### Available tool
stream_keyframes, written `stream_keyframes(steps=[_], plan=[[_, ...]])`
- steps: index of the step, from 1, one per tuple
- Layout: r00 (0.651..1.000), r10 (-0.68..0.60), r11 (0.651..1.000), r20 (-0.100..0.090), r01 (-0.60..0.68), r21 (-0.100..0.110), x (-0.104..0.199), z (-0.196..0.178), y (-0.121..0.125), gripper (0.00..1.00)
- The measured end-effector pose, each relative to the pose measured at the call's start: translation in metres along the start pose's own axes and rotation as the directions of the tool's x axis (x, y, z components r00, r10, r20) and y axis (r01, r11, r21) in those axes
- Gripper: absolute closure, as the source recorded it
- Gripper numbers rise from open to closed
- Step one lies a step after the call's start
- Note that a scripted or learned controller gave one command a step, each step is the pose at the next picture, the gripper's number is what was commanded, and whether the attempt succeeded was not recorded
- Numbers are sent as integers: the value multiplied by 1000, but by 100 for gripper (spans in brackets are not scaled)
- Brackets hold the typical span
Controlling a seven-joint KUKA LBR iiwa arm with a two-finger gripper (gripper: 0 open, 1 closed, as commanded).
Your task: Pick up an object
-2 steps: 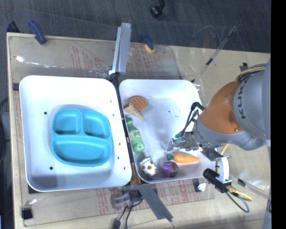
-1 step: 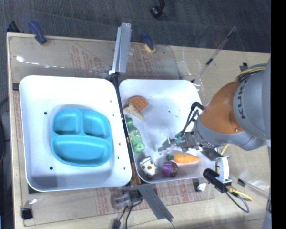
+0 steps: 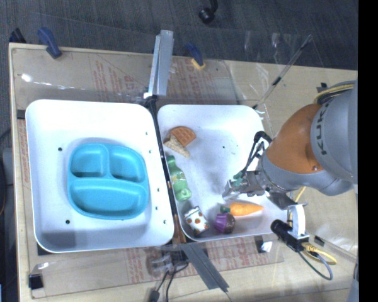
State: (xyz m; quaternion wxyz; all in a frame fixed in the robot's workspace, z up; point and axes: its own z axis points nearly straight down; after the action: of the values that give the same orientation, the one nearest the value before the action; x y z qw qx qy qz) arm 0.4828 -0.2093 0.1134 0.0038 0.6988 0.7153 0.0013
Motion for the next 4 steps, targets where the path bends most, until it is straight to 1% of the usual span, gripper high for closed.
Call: stream_keyframes(steps=[1, 2, 3, 4], plan=[[1000, 0, 1000, 0, 0, 0, 0, 0, 0, 0], [1000, 14, 1000, -3, -14, 8, -1, 22, 20, 0], [1000, 11, 1000, -3, -11, 6, 3, 21, -4, 0], [1000, 7, 1000, -3, -7, 3, 3, 10, -2, 100]])
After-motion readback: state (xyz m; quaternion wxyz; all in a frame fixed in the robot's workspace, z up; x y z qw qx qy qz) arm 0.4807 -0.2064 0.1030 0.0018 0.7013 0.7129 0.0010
